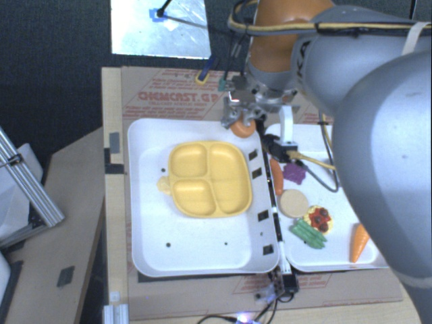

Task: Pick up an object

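Gripper [237, 117] against orange object [242, 129]

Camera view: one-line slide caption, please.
Gripper at the bins' far edge beside an orange toy; yellow divided plate in left bin.

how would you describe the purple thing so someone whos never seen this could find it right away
Look at the right-hand white bin, the one crowded with small toy foods under the grey arm. Near its left wall, just right of the divider between the bins, sits the purple piece, above a round tan disc and beside a long orange carrot. It is the sole purple item.
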